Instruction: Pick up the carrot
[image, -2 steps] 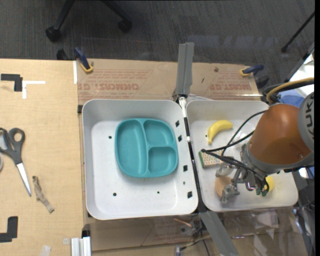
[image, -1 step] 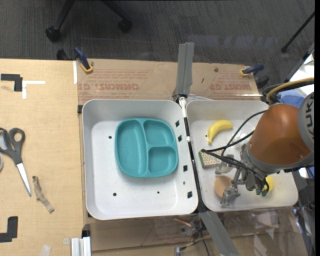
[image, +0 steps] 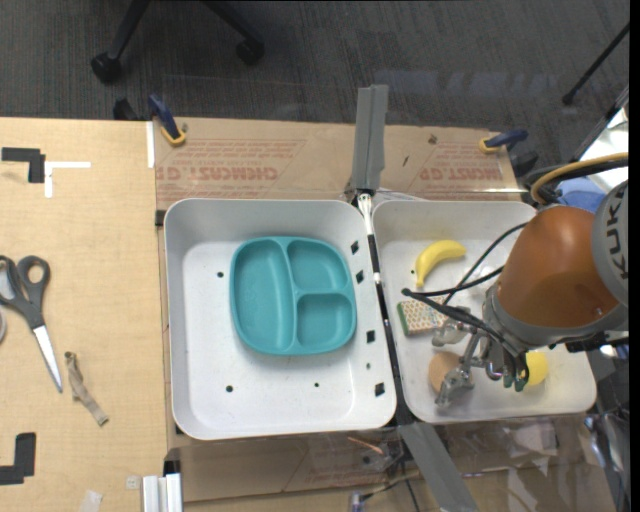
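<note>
The counter is pale brown, with a sheet of printed cardboard lying under two white bins set side by side. The left bin carries a teal plate split into three sections, sitting near its middle. The right bin holds the smaller things.

The arm comes in from the right, its orange band looming over the right half of that bin, with black cables looping out from it.

Scissors with grey handles lie on the counter well to the left of the bins.

A yellow banana curves near the far side of the right bin. Just nearer than it is a small greenish sponge with a speckled face. A yellow rounded thing sits close under the arm, towards the near right.

The carrot appears as a dull orange-tan rounded lump near the bin's front edge, left of centre, just nearer than the sponge. Little of it is seen, so its shape is uncertain.

The gripper hangs right against that lump, overlapping its right side. Whether the gripper is spread or pressed together cannot be told, nor whether it grasps anything.
</note>
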